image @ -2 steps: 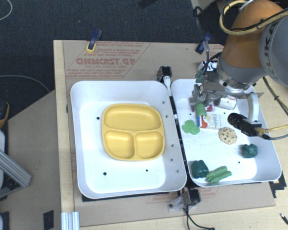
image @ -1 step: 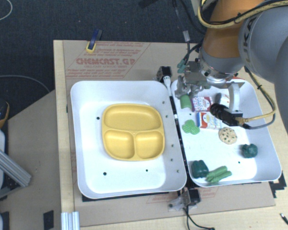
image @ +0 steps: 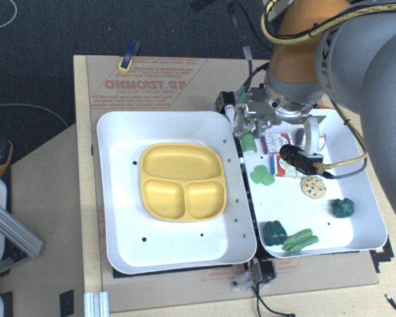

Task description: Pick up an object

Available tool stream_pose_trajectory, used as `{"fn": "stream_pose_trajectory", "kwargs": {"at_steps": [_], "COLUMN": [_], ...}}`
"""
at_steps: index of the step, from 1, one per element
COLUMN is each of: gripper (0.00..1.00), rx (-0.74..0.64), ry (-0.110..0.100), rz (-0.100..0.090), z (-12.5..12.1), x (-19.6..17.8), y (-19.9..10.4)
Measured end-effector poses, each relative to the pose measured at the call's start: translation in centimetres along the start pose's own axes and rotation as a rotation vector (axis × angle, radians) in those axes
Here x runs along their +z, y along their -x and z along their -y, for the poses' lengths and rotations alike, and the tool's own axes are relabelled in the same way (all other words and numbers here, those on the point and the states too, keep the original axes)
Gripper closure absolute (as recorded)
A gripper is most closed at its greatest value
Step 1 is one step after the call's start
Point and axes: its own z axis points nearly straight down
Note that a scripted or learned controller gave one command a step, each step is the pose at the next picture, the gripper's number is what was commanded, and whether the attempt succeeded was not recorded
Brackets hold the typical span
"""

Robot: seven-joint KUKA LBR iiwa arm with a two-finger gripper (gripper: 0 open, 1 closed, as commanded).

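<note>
My gripper (image: 252,123) hangs low over the far left corner of the right bin (image: 364,224), under the orange wrist band. Just below it, against the bin's left wall, lies a small light-green piece (image: 249,142); whether it is held I cannot tell. Loose in the same bin are a green leafy piece (image: 262,175), a red and white packet (image: 278,142), a speckled cookie (image: 313,187), a dark green lump (image: 343,207), a dark green block (image: 274,231) and a green pea pod (image: 300,240).
A yellow divided plate (image: 183,180) lies in the left bin (image: 119,197). The arm's grey body covers the right bin's far right part. A black cable fitting (image: 297,157) hangs over the packet. Cardboard (image: 152,81) lies behind the bins.
</note>
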Motion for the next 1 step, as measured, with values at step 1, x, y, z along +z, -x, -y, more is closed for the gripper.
{"fn": "stream_pose_trajectory", "kwargs": {"at_steps": [1], "gripper": [1.00], "rx": [0.000], "ry": [0.000], "rz": [-0.001], "z": [0.77], "x": [-0.71], "y": [-1.15]}}
